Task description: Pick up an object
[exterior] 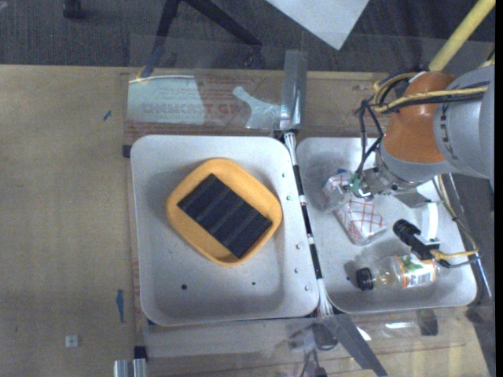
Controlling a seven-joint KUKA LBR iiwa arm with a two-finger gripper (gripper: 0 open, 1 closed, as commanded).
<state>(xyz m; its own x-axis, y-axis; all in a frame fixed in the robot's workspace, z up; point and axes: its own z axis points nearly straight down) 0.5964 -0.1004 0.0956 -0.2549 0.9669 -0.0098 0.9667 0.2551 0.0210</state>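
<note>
Seen from above at a slant, a tan wooden surface [63, 210] carries two shallow white bins side by side. The left bin [157, 289] holds a single thing: a rounded yellow tray [224, 210], turned at an angle, with a black ribbed panel set into its top. The right bin [330, 155] holds a crumpled white wrapper [363, 222] with a red check pattern, and nearer the front edge a small clear bottle [397, 273] lying on its side, black cap pointing left, orange label around its middle. The grey arm [464, 124], with its orange band [413, 128], reaches in from the right over the right bin. Its gripper [360, 187] sits low, just at the upper edge of the wrapper; whether the jaws are released or clenched cannot be told, and nothing is seen held between them. Behind the bins lies a sheet of clear plastic [196, 104] with faded red lettering. Beyond the surface is dark grey carpet [47, 42], on which stands the black wheeled base of an office chair [169, 2]. A white board [314, 2] juts in from the top, and a yellow pole [471, 18] crosses the upper right corner.
</note>
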